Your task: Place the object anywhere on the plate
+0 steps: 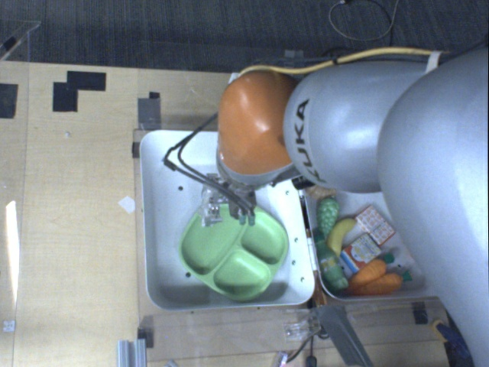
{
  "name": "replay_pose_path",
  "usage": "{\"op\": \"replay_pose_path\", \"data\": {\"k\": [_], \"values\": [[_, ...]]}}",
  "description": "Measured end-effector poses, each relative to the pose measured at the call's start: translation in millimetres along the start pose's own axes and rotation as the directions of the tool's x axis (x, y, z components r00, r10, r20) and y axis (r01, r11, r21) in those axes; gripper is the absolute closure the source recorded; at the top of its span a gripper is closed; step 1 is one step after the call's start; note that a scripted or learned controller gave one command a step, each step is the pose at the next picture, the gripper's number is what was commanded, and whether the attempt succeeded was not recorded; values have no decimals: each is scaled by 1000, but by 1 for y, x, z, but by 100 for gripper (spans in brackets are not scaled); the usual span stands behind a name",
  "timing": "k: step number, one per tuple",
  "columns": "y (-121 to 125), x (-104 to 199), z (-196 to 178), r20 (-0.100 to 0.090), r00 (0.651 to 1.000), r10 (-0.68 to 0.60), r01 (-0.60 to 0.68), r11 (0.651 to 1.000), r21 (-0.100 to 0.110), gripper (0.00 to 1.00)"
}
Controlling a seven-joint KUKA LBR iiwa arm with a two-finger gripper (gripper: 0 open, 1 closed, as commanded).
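A green divided plate (208,252) lies in the left white bin (157,228), toward its front. My gripper (228,209) hangs over the plate's back edge, under the orange band of the arm (256,128). Its tip is small and metallic, and I make out no object in it. The right bin (409,277) holds the loose objects: a bumpy green piece (328,212), a yellow banana (341,234), a small printed carton (368,235) and orange carrots (376,278).
The big grey arm covers most of the right bin and the back right of the view. A black cable (179,155) loops from the wrist over the left bin's back. The wooden bench (69,228) stretches out to the left.
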State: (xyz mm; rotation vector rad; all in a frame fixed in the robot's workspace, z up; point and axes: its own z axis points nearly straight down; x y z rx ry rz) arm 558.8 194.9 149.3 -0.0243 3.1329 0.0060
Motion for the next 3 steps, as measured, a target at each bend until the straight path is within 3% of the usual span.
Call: {"op": "replay_pose_path", "data": {"k": [1,2,3], "values": [[-12,63,14,-4,1000,-27,27,1000,1,100],[-31,65,-33,-1,996,88,-88,996,0,100],[-5,71,-15,-4,964,-265,265,964,-1,100]]}}
